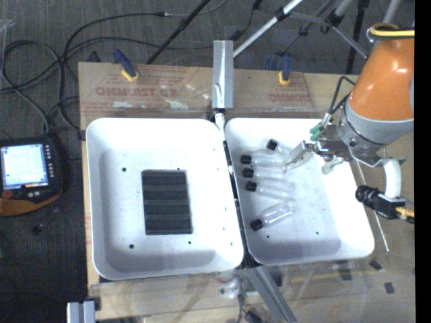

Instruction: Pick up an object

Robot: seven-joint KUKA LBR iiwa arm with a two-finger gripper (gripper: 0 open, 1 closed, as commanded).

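Observation:
Several clear vials with black caps lie in the right bin [337, 241]. One group [266, 173] sits in the bin's left half. A single vial [271, 216] lies apart nearer the front, and another cap [272, 144] shows toward the back. My gripper [312, 161] hangs over the back right part of this bin, just right of the grouped vials. Its fingers [295, 158] are spread open with nothing between them. The left bin [108, 247] holds a black ribbed rectangular block [166, 202] near its middle.
A metal bar [223, 74] stands at the back between the bins. Blue clamps [124, 64] hold the board at the rear. A handheld control pad [25, 172] lies off the bench at the left. A black cable fitting [374, 199] hangs by the right bin's right rim.

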